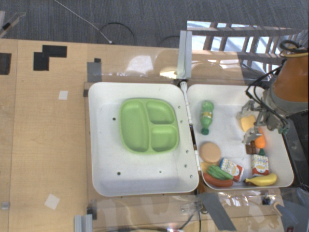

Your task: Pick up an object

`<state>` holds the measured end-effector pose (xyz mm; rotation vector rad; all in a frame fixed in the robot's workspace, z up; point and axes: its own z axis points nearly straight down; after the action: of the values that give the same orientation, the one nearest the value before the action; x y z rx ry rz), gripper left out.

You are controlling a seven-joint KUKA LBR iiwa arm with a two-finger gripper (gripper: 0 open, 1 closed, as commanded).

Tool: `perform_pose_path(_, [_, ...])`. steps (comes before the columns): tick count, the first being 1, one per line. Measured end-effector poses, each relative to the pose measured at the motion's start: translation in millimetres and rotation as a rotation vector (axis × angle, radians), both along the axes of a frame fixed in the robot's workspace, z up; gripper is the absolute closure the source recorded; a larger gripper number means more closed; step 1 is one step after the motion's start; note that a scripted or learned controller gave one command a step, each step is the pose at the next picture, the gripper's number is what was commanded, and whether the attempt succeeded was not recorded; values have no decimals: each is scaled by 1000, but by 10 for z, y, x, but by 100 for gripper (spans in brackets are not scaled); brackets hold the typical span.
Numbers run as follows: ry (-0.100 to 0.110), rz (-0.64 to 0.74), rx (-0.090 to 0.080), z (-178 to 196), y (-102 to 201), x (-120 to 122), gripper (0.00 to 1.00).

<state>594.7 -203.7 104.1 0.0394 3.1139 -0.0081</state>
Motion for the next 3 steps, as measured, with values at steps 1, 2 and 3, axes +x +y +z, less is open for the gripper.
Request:
perform_pose_path(1, [15,-31,4,-153,-4,-124,0])
perform_pose_path(2, [-1,-24,0,4,4,-70,100])
perform_pose_path(3, [1,-23,1,-2,8,-73,0])
